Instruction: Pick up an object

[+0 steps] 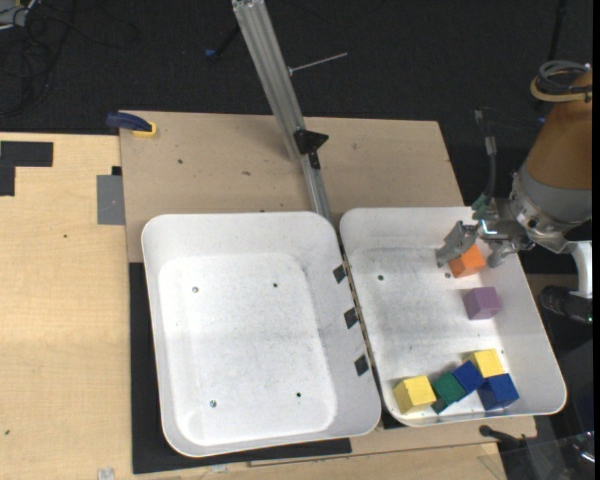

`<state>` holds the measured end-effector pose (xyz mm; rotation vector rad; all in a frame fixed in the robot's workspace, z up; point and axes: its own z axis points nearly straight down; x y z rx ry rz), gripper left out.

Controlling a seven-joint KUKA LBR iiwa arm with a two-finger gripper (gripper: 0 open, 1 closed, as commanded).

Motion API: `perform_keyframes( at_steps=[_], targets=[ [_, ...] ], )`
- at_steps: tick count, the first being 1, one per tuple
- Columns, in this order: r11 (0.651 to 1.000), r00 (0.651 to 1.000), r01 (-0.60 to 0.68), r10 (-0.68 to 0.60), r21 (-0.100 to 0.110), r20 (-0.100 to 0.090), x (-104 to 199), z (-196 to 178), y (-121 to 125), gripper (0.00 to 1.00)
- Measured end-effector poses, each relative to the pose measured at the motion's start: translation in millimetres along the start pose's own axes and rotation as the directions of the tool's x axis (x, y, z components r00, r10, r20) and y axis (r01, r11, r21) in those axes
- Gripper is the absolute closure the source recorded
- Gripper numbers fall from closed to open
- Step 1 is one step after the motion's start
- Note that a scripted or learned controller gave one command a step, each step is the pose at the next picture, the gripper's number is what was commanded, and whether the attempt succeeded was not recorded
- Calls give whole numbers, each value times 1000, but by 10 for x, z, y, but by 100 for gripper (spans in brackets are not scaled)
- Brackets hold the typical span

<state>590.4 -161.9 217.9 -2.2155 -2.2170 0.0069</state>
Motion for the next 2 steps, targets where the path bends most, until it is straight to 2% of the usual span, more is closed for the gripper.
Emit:
perform_keyframes(
  at_steps=[1, 2],
  targets=[
    [1000, 1000, 0, 0, -5, 1, -1, -26, 9, 0],
    [1000, 1000, -1, 1, 0, 0, -50, 442, -48, 0]
  ],
)
